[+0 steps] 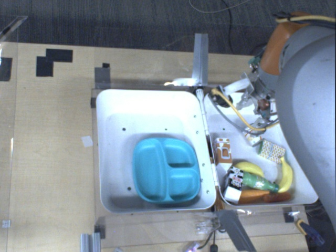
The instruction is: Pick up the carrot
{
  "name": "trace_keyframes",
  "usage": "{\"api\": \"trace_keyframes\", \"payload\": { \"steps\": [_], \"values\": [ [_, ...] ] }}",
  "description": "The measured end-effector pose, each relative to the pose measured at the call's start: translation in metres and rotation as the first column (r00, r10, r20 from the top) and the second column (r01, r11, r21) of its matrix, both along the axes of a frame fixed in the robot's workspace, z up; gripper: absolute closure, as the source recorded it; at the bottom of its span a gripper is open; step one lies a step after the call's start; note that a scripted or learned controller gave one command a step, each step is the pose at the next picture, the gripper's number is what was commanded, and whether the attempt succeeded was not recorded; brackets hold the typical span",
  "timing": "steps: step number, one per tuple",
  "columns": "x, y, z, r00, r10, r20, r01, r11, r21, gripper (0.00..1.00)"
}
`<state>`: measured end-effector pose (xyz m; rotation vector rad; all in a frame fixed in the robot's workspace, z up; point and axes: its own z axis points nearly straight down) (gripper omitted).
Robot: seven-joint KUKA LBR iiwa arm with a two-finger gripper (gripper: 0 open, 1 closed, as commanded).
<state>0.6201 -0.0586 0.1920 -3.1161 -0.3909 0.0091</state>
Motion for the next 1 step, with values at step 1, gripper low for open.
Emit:
{"api": "trace_keyframes", "payload": {
  "steps": [1],
  "values": [
    [-0.0109,-0.0409,-0.1008,0.999,-0.039,0.002,0.039,0.999,0.001,0.0]
  ]
}}
